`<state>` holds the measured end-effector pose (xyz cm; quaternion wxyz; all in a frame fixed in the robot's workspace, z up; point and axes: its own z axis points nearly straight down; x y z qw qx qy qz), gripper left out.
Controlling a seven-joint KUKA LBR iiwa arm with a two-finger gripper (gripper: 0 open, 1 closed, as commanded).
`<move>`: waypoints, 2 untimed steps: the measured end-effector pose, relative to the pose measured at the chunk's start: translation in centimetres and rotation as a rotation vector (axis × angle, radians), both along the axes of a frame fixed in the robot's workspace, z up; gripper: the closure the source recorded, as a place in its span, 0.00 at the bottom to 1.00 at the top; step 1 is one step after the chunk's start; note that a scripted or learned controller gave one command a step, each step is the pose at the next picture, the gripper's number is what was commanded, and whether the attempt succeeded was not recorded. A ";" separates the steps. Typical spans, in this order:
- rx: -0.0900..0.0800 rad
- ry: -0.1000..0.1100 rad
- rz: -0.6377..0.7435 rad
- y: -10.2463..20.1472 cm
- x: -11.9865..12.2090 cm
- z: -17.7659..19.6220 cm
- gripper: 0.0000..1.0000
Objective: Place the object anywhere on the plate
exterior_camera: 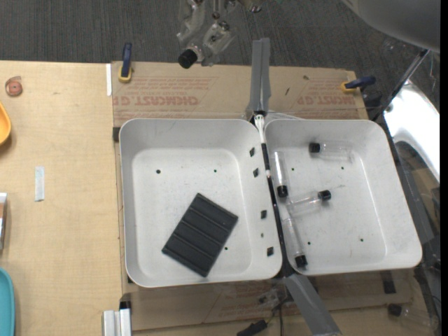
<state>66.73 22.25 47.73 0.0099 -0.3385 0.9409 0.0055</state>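
Black ribbed plate [201, 234] lies flat, skewed, in left bin [140, 140] toward its near edge | clear black-capped tubes, four, in right bin [392, 187]: one [329, 148] far, one [311, 199] mid, two along the divider | my gripper [204, 30] hangs above the desk's far edge, beyond both bins; open or closed, cannot tell

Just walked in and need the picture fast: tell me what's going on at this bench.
The end effector hangs high above the back edge of the bench, over the cardboard, with nothing visibly in it. The left bin holds a dark ribbed plate, lying flat and askew. The right bin holds four clear tubes with black caps, scattered toward its left side. None lies on the plate, so the placing is not yet done.
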 end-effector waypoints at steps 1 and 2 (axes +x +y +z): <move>0.004 -0.003 -0.004 -0.1 0.2 0.9 1.00; 0.007 -0.006 -0.008 -0.1 0.3 1.7 1.00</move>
